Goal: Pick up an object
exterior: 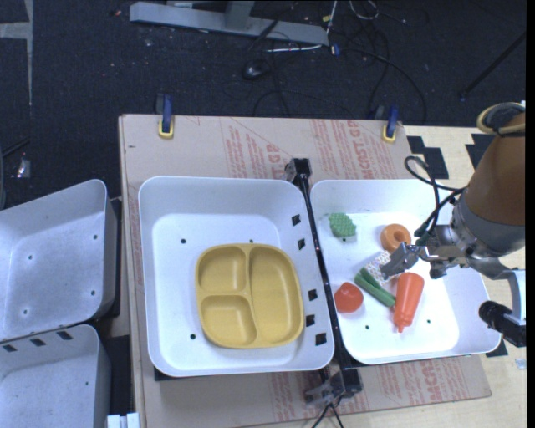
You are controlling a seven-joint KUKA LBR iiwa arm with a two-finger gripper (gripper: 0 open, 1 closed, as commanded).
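- You are looking down on a pale cardboard-covered worktop printed with red lettering, held at its far edge by two yellow-and-blue clamps.
- Around it lies dark speckled floor, with black cables and a grey metal bar beyond the far edge.
- Two more shallow white trays sit off the worktop's left edge.
- On the worktop you have two shallow white plastic bins side by side, touching along a black divider strip.
- The left white bin holds a mustard-yellow plastic plate with three compartments, lying flat near the bin's middle.
- The right white bin holds the small toy foods.
- A knobbly green toy piece lies near that bin's far left corner.
- An orange ring-shaped toy like a doughnut sits towards the bin's middle, well apart from the green piece.
- A round red tomato-like toy lies close to the bin's left edge.
- Just beside it, a slim dark-green pod-shaped toy runs diagonally.
- An orange carrot-shaped toy lies just right of the pod, narrow end towards the bin's near edge.
- The grey arm with its orange band comes in over the bin's right edge.
- The pincer hangs low between the doughnut and the carrot's broad end, over a small pale speckled item; you cannot tell how far it is open or whether it grips anything.
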